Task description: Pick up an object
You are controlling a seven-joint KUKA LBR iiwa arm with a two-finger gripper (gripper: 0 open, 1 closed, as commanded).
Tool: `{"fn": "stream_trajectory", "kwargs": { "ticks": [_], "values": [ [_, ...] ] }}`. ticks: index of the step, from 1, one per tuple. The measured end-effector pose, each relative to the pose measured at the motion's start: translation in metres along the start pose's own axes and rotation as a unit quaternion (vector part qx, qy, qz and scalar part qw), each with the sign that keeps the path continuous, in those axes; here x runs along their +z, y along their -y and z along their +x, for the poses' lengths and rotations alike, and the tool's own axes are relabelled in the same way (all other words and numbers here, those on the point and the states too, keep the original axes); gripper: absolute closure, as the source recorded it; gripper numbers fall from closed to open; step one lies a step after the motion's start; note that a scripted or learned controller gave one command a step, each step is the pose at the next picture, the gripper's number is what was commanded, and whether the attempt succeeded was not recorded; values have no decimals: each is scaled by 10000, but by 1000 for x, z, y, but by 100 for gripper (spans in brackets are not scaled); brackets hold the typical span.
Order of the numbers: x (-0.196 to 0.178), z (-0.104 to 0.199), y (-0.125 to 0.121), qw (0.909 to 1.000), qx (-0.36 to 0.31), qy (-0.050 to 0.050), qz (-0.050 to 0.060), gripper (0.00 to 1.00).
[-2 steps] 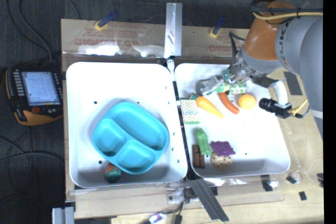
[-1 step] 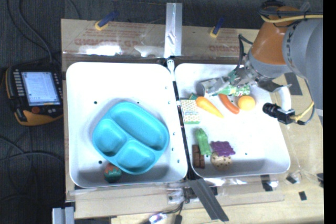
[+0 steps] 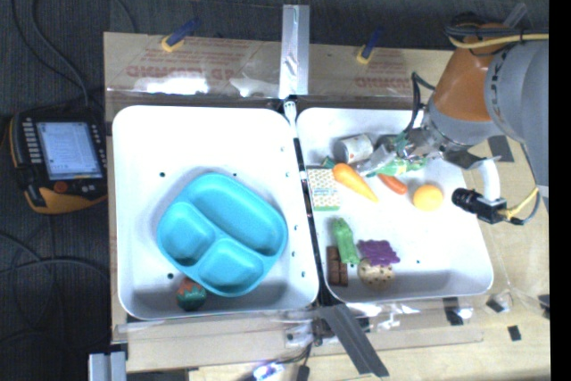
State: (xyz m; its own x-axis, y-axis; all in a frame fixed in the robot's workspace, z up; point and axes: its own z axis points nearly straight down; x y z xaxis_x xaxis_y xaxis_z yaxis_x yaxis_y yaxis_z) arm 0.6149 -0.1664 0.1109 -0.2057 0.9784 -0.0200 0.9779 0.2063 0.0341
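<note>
From the camera view above the counter, the right bin [image 3: 464,277] holds the loose pile worth picking from, so the arm reaches there. The claw [image 3: 406,152] sits low at the far side of that bin, among a grey can [image 3: 354,147], a large carrot [image 3: 354,181] and a small carrot [image 3: 393,185]. I cannot tell how wide it stands or whether it has anything. An orange ball [image 3: 428,196] lies just nearer.

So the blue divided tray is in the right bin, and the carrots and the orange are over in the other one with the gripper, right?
Not quite. The camera view shows the blue divided tray in the left bin, not the right. The rest holds: the carrots and the orange lie in the other bin, where the gripper is.
</note>
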Motion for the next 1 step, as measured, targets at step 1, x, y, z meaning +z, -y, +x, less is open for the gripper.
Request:
{"fn": "stream_trajectory", "kwargs": {
  "ticks": [1],
  "values": [
    [1, 25, 2, 9999, -135, 68, -26, 0]
  ]
}}
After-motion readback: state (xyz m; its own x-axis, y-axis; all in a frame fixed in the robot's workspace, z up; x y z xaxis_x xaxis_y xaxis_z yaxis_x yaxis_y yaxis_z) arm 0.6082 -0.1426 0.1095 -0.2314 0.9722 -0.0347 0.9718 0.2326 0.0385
